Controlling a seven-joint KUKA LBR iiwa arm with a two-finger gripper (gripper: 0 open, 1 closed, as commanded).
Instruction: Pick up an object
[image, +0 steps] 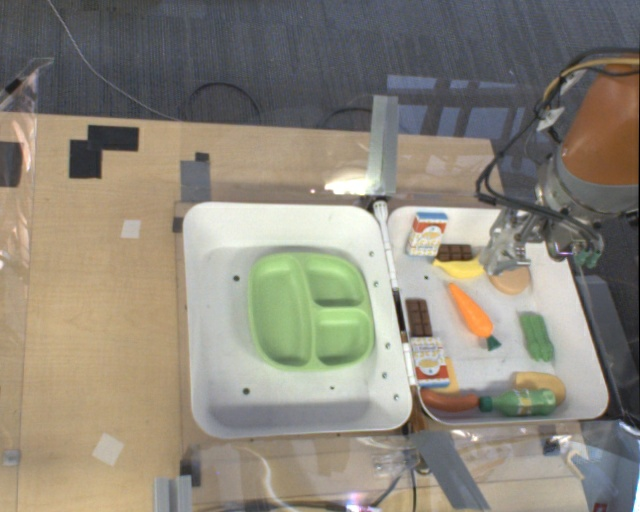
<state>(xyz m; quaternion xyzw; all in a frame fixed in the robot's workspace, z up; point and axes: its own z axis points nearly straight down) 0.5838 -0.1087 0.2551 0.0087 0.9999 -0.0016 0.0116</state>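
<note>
The right bin holds several toy foods: a small carton, a chocolate bar, a yellow banana, a tan round piece, an orange carrot, a green vegetable, a second chocolate bar, another carton, a sausage, a green bottle and a bread piece. My gripper hangs over the bin's far part, right above the tan round piece and beside the banana. Nothing shows between its fingers.
The left bin holds a green divided tray. A metal post stands behind the divider between the bins. Cables loop around the arm's wrist at the upper right.
</note>
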